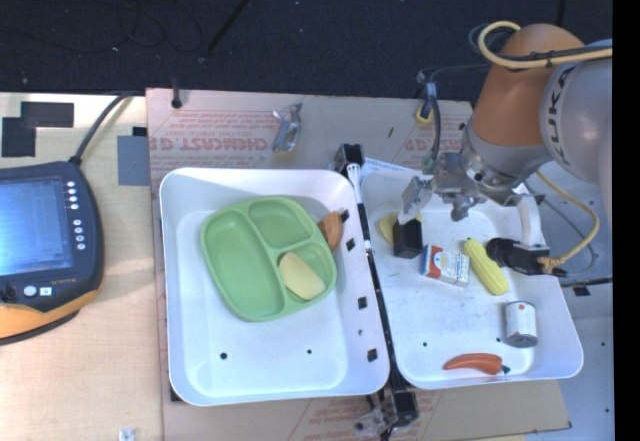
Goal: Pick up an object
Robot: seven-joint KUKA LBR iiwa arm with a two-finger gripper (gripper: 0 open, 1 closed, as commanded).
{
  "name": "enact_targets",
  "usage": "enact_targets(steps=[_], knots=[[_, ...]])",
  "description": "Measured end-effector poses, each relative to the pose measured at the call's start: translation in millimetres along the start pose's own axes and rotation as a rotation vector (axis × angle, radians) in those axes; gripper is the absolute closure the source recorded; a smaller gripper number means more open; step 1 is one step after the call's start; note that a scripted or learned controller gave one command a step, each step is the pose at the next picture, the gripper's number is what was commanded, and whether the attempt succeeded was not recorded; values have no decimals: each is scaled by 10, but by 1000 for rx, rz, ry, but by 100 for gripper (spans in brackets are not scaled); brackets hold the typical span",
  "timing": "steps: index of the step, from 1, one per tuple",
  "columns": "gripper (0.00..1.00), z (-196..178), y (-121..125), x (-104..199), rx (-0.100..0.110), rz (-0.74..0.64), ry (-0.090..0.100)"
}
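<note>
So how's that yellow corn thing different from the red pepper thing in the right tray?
The corn is yellow, thicker, and lies nearly along the bin's length, mid-bin. The red pepper is slimmer, lies crosswise, and sits near the front edge of the right bin. Both are long toy-like foods lying flat, untouched.

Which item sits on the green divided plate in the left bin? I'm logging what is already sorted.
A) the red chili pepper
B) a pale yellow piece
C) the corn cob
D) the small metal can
B: a pale yellow piece lies in the lower right compartment of the green divided plate, while the corn cob, red chili pepper and small metal can lie in the right bin.
</note>
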State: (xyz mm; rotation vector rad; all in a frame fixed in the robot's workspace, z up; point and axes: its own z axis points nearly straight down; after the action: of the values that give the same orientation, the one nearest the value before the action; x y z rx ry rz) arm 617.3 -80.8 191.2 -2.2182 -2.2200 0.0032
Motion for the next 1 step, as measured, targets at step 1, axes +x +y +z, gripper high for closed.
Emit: enact_targets(steps=[1], knots=[[0,913,-1,-25,-5,2,-1]])
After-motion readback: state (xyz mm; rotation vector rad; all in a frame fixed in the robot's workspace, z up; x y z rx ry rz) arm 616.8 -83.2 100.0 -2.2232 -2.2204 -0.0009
